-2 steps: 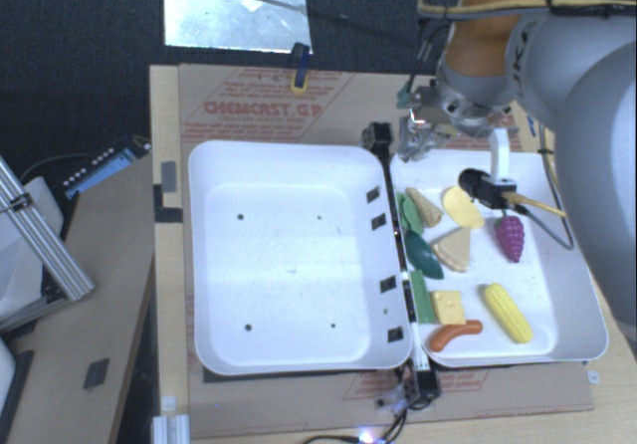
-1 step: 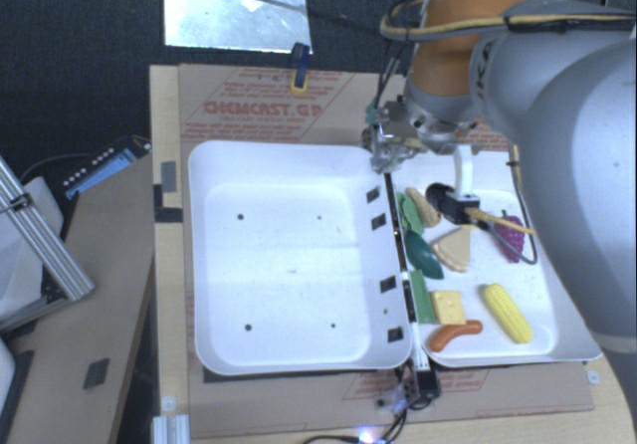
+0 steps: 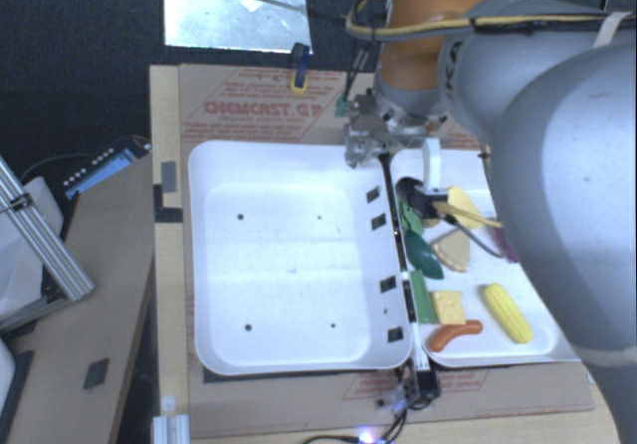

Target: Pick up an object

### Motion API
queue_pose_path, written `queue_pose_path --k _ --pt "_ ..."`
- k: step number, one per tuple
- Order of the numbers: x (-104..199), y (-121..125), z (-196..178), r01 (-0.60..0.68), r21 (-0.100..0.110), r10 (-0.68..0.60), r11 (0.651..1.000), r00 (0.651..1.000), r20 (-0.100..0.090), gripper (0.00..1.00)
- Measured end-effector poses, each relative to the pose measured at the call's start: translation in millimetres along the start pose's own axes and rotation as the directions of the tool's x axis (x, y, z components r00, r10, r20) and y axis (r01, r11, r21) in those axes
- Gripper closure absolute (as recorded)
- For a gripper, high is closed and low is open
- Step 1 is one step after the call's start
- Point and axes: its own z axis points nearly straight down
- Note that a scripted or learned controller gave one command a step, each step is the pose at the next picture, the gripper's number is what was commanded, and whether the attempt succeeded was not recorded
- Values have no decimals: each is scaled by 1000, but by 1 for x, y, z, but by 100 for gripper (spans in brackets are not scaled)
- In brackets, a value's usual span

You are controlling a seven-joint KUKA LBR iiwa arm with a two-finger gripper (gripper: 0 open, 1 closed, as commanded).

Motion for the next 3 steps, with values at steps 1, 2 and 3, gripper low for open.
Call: queue_pose_path --k 1,2,3 --pt "64 0 39 -1 1 1 1000 1000 0 100" --pt "114 1 -47 1 -6 -1 1000 1000 -3 100" --pt "151 1 1 -2 1 2 1000 1000 1 100"
